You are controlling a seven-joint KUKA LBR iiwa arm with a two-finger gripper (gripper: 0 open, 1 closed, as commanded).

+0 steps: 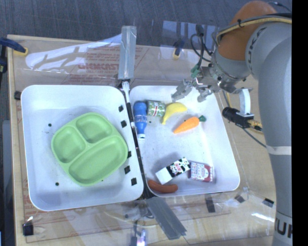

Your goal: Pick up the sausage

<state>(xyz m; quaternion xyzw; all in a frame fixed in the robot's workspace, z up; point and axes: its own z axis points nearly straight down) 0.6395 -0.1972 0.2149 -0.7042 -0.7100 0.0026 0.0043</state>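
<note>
bench sheet (92, 60), faint red lettering

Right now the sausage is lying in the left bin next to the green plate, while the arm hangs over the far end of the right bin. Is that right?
Not quite. The camera view shows the sausage in the right bin, at its near edge below the little milk carton. The green plate sits alone in the left bin. The arm does hang over the right bin's far end.

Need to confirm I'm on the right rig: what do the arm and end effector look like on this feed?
A thick grey arm with an orange band above the wrist. Black cables loop around the wrist. The end effector is a small metallic grey assembly with two thin fingers.
</note>
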